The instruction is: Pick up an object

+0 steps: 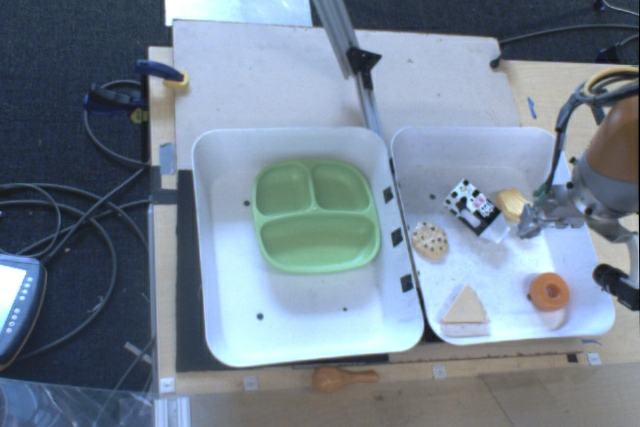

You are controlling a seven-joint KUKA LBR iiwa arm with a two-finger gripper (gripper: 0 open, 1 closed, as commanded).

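Camera view: the gripper hangs low in the right bin, just beside the yellow piece and the black-and-white box. Nothing sits between its fingers; whether they are apart or together I cannot tell. The cookie, wedge and orange ring lie nearby. This looks like the approach step; next it must settle over one item and close

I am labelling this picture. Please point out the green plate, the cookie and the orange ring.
green plate [316, 242], camera view, floor of its large front compartment.
cookie [430, 240], camera view, middle of its top.
orange ring [549, 292], camera view, its orange rim.
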